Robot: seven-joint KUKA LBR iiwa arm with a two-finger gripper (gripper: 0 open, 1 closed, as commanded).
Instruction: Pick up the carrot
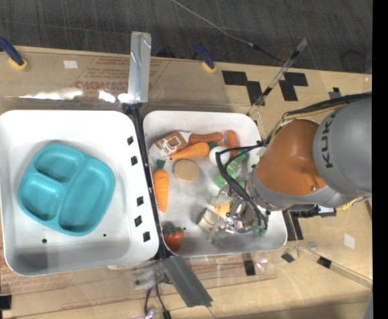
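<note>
Camera view: gripper point(237, 219) low in right bin point(204, 119), near-right corner, over small clutter; finger state cannot be told. Tomato point(173, 236) at near-left wall. Carrot point(161, 189) lies by left wall, apart from gripper. Second carrot point(191, 151) farther back. Teal divided plate point(66, 189) in left bin point(21, 125).

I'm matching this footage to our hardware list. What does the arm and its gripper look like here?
The arm is a rounded grey body with dark KUKA lettering and a wide orange band above the wrist. Black cables loop from the wrist over the right bin. The gripper is a small cluster of dark and metallic parts, too cluttered to make out in detail.
</note>
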